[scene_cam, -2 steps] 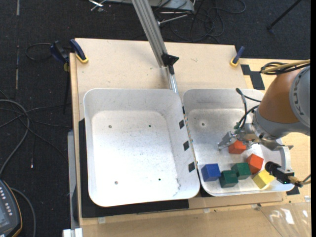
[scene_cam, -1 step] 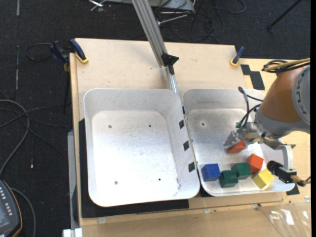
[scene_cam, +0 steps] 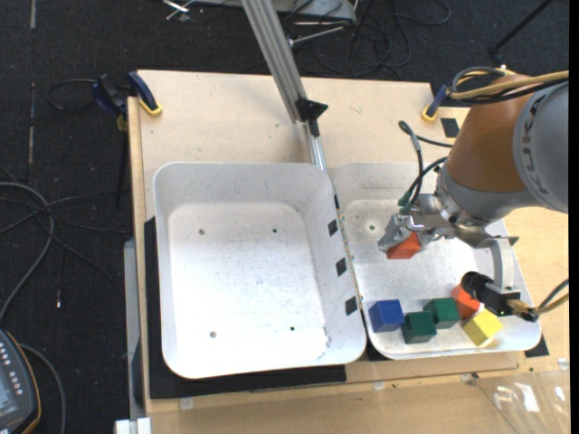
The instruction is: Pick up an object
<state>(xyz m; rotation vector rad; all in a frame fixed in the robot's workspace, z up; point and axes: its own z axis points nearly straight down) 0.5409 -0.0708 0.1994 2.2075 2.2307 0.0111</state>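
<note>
A pale wooden desk (scene_cam: 235,120) stands on dark carpet (scene_cam: 63,43) strewn with black cables (scene_cam: 36,206); clamps (scene_cam: 145,93) grip its far corners.

Orange block (scene_cam: 404,247): small, tilted, positioned in the right bin's (scene_cam: 362,193) middle area, directly below the gripper (scene_cam: 398,233); grasp unconfirmed.

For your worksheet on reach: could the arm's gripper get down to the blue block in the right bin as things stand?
Probably yes. The blue block lies uncovered, with open bin floor between it and the gripper; the green blocks sit beside it.
</note>
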